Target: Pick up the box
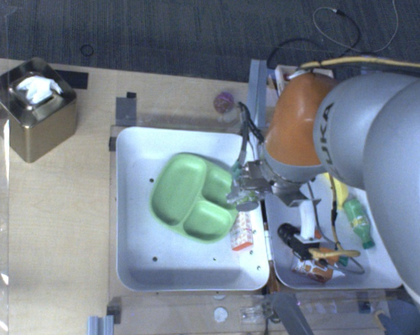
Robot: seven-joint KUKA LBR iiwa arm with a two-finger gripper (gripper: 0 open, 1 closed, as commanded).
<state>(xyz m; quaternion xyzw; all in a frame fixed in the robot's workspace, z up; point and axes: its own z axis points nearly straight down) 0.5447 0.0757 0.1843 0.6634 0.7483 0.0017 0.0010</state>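
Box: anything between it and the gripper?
No. The camera view shows nothing between them: the gripper sits over the plate's right rim, and the box lies right beside that rim.

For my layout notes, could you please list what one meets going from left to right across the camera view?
Brass-coloured tissue box → green divided plate → small white and orange box → green bottle.

box (243,233) top under claw (239,194); right bin (383,264) partly behind arm (378,129)

green divided plate (186,193), green bottle (358,222)
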